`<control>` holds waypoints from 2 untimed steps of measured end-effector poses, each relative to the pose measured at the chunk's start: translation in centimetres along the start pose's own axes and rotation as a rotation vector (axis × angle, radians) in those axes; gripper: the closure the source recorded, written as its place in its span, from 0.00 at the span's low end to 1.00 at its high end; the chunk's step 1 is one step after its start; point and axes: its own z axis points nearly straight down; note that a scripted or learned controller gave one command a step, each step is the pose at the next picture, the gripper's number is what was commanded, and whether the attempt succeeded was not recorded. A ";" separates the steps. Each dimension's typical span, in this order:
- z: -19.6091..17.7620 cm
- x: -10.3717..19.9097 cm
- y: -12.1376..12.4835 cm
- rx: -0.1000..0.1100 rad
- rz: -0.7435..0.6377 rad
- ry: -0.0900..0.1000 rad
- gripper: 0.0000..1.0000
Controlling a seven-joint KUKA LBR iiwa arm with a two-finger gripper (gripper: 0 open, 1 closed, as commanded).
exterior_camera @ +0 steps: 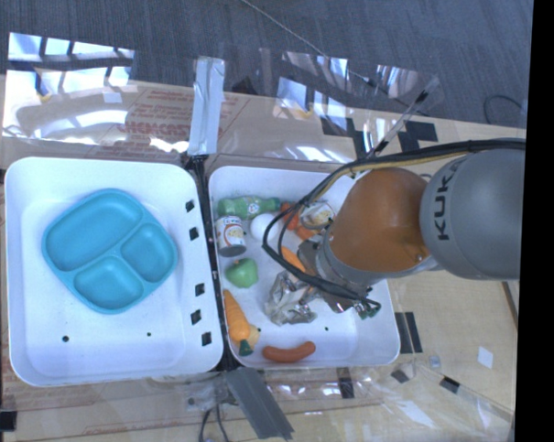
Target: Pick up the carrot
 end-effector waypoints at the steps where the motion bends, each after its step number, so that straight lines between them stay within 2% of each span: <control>1: -17.2 -5.0 2.4 0.009 -0.134 -0.009 1.00; 2: -9.8 -13.0 19.7 -0.005 -0.207 0.003 1.00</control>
